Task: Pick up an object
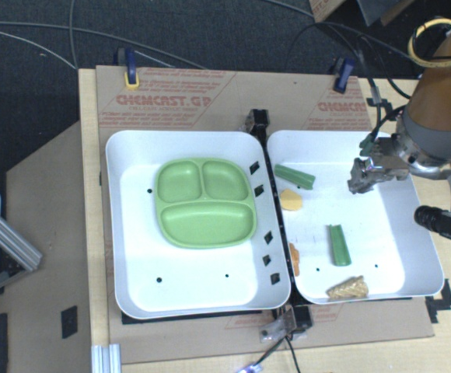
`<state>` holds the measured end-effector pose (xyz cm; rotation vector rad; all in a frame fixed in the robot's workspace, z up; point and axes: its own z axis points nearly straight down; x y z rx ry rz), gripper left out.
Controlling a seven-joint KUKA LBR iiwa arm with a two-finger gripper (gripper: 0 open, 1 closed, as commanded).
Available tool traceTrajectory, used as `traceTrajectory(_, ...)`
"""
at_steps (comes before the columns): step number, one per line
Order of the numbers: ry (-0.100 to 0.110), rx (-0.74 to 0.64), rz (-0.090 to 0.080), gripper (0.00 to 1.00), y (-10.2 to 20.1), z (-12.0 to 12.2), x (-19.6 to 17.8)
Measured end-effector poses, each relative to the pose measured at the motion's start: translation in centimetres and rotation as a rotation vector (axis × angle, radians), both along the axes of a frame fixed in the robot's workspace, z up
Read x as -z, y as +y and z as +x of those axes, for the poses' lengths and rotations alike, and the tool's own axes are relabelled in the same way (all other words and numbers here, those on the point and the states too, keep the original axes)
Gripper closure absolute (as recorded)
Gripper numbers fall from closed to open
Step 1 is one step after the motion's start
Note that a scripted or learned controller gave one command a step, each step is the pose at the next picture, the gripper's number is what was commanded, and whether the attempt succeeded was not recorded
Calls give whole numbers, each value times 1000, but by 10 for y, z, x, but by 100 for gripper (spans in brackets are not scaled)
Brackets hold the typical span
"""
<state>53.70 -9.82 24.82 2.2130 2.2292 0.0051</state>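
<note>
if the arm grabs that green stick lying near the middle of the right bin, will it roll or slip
The green stick looks like a short, straight, stiff bar, so it probably won't flop. Its sides look smooth and slightly glossy, so it may slip in a loose pinch. It lies flat on the right bin floor with bare space around it; if rounded, a nudge might roll it sideways.

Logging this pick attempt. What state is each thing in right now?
Gripper: above the right bin, nothing seen between its fingers.
Green plate: flat in the left bin, compartments bare.
Upper green piece: lying in the right bin, untouched.
Lower green piece: lying apart from the others.
Yellow piece: resting near the divider.
Tan piece: at the bin's near rim.
Orange piece: against the divider.
</note>
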Motion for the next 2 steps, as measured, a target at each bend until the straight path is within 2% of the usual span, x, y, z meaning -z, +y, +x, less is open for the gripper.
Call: traceTrajectory(2,2,0,0,100,117,37,23)
